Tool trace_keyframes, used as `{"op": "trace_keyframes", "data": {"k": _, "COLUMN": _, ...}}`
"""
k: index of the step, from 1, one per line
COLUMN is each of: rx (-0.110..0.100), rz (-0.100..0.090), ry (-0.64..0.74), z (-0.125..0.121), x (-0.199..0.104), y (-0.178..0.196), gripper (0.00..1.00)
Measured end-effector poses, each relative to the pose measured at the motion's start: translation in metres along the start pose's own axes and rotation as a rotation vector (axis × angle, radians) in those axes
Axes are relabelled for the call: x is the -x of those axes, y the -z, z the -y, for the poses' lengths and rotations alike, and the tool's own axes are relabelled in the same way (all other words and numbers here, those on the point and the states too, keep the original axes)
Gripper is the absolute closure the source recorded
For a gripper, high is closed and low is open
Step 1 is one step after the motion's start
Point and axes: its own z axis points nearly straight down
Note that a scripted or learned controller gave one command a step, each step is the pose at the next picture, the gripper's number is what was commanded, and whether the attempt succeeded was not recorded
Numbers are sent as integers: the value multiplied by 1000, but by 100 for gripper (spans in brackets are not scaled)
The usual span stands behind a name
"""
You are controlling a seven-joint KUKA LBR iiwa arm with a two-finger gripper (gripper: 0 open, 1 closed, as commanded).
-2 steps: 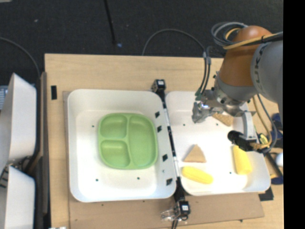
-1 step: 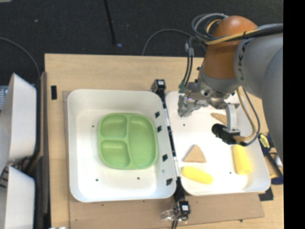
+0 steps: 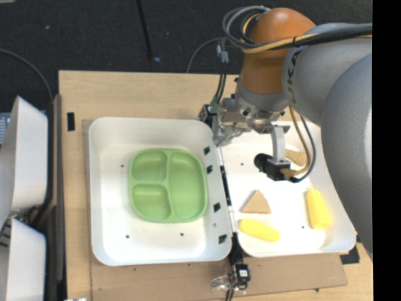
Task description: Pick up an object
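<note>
I see two shallow white bins side by side on a light wooden bench (image 3: pixel 75 93). The left bin (image 3: pixel 106 231) sits toward nine o'clock, the right bin (image 3: pixel 338 240) toward three o'clock, and their inner edges touch along a seam studded with small black clips (image 3: pixel 220 187). Beyond the bench, at twelve o'clock, the floor (image 3: pixel 94 24) is dark, with thin cables (image 3: pixel 143 24) trailing across it. At nine o'clock, past the bench's left edge, I make out white containers (image 3: pixel 25 155) stacked along the frame. At six o'clock a small metal clamp (image 3: pixel 230 279) hangs off the bench's front edge.
</note>
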Motion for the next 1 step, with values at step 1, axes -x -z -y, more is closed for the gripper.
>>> {"op": "trace_keyframes", "data": {"k": 1, "rx": 0, "rz": 0, "ry": 0, "z": -11, "x": -54, "y": 10, "gripper": 100}}
